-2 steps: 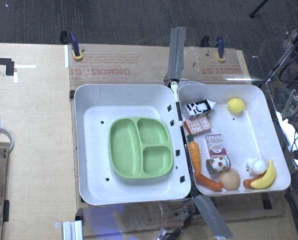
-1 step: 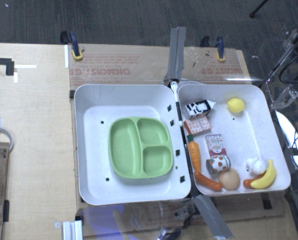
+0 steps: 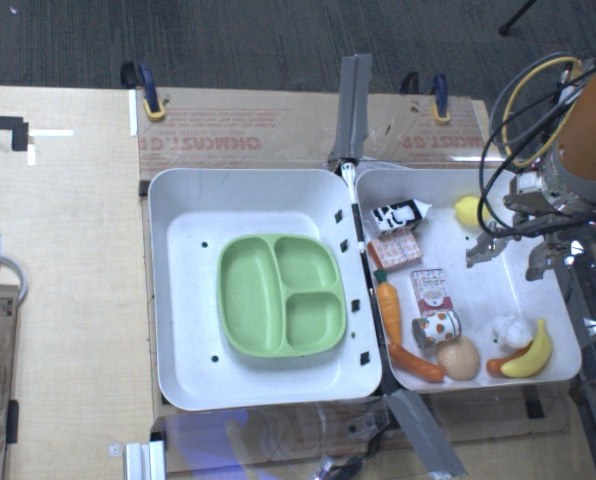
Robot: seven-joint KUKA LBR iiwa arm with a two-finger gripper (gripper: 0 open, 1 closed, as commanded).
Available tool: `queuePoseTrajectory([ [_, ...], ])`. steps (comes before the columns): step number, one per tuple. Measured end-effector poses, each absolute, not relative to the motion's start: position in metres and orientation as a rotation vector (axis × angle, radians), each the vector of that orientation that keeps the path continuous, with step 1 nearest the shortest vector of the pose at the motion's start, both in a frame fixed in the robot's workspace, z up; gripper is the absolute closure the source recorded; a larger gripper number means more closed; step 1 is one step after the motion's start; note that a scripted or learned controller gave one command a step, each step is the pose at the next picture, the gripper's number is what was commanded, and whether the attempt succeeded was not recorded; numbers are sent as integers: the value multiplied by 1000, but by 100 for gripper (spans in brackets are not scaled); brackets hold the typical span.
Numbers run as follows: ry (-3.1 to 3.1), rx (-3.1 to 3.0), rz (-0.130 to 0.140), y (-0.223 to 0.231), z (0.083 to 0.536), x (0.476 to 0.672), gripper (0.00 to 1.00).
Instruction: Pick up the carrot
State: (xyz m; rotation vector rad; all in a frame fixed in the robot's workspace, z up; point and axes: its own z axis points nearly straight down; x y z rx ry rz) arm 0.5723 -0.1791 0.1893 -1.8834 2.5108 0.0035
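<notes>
Carrot (image 3: 388, 312) is lying against the left wall of the right bin (image 3: 568, 368), its leafy green end pointing away toward the bench's far side and its orange body running along that wall. A second elongated orange item (image 3: 416, 364), possibly another carrot, is angling off from its near end toward a brown egg-shaped item (image 3: 459, 359). Just beside the carrot, small printed cartons (image 3: 430, 290) and a can-like item (image 3: 437, 326) are crowding its right flank. Further out, a banana (image 3: 531, 353) and a white fluffy item (image 3: 511, 332) are sitting at the bin's near right corner, and a yellow lemon-like item (image 3: 468, 211) is resting toward the far side. The left bin (image 3: 178, 268) is holding a green divided plate (image 3: 281, 295).

The gripper (image 3: 513, 253) is hovering over the right side of the right bin, well apart from the carrot, with its fingers spread and nothing between them.

Judged from its look, the carrot is a light, stiff toy with a smooth, probably slippery skin. Taking hold across its thicker middle, fingers closing across its width, seems soundest, though the bin wall is leaving little room on that side.
</notes>
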Motion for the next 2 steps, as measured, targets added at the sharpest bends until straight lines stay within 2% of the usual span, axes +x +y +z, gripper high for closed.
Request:
queuePoseTrajectory([
  [1, 2424, -1995, 4, -144, 91, 523, 0],
  [2, 2419, -1994, 2, -142, 101, 525, 100],
])
